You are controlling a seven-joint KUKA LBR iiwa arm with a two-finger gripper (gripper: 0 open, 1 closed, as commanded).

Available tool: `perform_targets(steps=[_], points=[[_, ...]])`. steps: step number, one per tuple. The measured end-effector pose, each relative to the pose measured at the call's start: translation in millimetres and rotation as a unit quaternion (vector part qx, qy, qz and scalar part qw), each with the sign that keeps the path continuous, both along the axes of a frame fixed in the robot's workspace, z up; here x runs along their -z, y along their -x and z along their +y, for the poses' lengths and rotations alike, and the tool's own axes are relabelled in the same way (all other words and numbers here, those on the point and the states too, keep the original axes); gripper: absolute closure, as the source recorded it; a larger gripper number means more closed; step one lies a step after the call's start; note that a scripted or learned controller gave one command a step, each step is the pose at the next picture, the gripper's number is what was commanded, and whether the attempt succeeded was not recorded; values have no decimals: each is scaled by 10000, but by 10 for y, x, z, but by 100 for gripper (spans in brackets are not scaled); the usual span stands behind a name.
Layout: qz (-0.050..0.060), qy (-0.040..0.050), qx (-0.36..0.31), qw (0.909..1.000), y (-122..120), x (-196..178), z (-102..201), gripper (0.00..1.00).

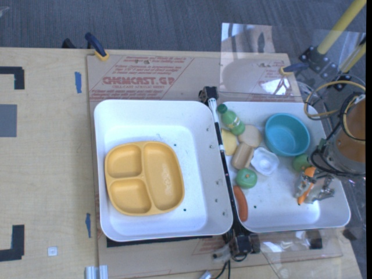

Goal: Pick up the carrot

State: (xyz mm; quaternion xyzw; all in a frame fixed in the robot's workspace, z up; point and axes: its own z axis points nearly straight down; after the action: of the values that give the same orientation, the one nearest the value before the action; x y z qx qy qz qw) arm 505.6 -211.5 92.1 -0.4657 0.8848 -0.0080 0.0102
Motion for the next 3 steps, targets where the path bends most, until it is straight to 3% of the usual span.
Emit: perform_targets(steps=[1, 2, 3], points=[[28, 17, -970, 9953, 189, 0, 19, 100], [-4, 9, -962, 9954, 165, -106, 41, 100], [56, 11, -1708, 9853, 206, 5, 49, 100]])
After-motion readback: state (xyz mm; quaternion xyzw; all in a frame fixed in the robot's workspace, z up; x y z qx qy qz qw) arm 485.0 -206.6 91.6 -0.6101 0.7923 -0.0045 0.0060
